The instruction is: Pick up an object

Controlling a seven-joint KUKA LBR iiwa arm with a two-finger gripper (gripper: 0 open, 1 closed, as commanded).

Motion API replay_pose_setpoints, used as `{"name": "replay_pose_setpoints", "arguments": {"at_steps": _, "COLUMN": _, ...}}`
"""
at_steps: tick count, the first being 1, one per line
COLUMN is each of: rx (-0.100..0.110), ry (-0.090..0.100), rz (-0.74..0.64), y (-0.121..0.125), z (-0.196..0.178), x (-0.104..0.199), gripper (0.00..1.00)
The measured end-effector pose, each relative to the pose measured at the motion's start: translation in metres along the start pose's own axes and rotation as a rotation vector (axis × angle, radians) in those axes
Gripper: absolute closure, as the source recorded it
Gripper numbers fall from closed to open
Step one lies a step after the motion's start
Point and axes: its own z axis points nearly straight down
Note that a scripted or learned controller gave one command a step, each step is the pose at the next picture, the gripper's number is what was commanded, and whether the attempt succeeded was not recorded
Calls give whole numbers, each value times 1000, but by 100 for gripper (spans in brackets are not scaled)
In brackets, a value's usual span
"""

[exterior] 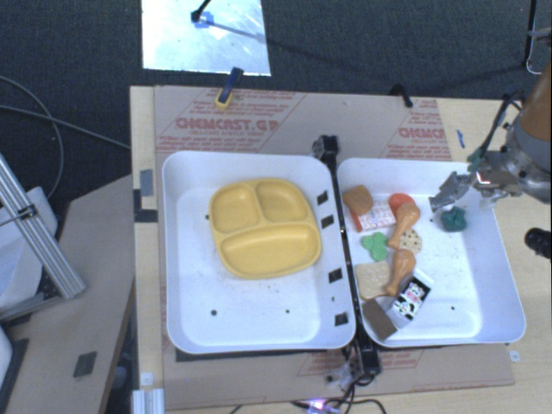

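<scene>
Now the claw (pixel 450 198), whose state cannot be told, is seen just above the small green toy (pixel 454 221), judged light, lumpy, best pinched across its middle.

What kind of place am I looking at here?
Probably a robotics lab test bench, not a kitchen: two white bins sit on a protective board, toy food is piled in the right one, and a robot arm's pincer reaches in.
</scene>
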Motion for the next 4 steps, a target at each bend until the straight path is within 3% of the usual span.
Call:
{"name": "replay_pose_setpoints", "arguments": {"at_steps": 1, "rx": 14, "ry": 6, "rz": 1, "y": -62, "z": 151, "x": 49, "gripper": 0}}
{"name": "replay_pose_setpoints", "arguments": {"at_steps": 2, "rx": 3, "ry": 2, "rz": 1, "y": -49, "z": 186, "x": 56, "gripper": 0}}
{"name": "replay_pose_setpoints", "arguments": {"at_steps": 3, "rx": -7, "ry": 0, "rz": 2, "y": -46, "z": 172, "x": 55, "gripper": 100}}
{"name": "replay_pose_setpoints", "arguments": {"at_steps": 4, "rx": -7, "ry": 4, "rz": -11, "y": -48, "z": 80, "x": 149, "gripper": 100}}
